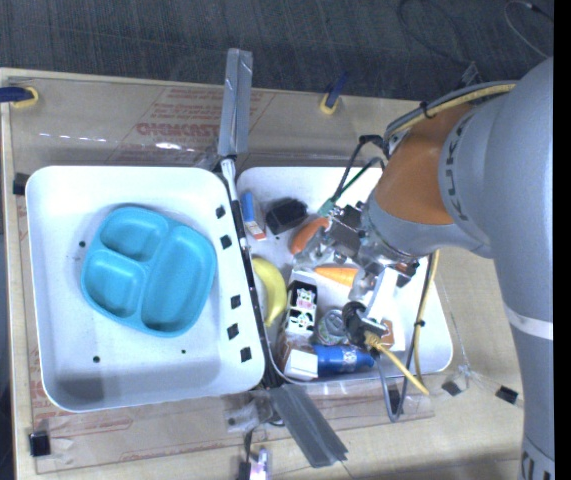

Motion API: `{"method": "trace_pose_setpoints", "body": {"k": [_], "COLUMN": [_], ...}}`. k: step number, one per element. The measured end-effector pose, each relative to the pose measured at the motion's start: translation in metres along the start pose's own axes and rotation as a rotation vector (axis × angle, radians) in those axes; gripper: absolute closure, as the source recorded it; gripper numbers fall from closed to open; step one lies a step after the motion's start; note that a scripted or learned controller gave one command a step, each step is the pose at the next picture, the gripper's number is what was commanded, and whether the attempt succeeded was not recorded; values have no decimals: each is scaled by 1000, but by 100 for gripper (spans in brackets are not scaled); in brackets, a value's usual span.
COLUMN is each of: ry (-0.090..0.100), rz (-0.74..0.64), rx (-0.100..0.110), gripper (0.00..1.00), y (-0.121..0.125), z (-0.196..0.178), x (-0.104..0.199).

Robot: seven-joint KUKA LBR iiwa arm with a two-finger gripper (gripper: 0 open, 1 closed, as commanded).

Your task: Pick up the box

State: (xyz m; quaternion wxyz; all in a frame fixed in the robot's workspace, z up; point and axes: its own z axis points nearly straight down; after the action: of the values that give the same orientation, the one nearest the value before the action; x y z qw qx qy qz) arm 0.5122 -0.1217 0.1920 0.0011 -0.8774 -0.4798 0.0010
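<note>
A small black-and-white box [303, 308] lies in the right bin [440, 343], near its middle, just right of a yellow banana [271, 290]. My gripper [340, 253] hangs low over the clutter in that bin, up and to the right of the box and apart from it. An orange piece [335, 275] lies just under the gripper and an orange carrot-like piece [309, 234] sits to its left. The grey arm with its orange band [420, 183] covers the bin's right half.
The right bin also holds a black lump [285, 214], a small blue-and-orange tube [251, 216], a round metal piece [332, 324], a blue can [346, 359] and a white block [301, 365]. A blue divided plate [150, 268] lies in the left bin [65, 368].
</note>
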Motion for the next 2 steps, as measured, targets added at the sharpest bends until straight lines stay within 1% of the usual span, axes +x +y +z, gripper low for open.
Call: {"method": "trace_pose_setpoints", "body": {"k": [1, 2], "ry": [-5, -5], "rz": [-35, -38], "rx": [-1, 3], "gripper": [0, 100], "y": [35, 34], "z": [101, 92], "x": [42, 42]}}
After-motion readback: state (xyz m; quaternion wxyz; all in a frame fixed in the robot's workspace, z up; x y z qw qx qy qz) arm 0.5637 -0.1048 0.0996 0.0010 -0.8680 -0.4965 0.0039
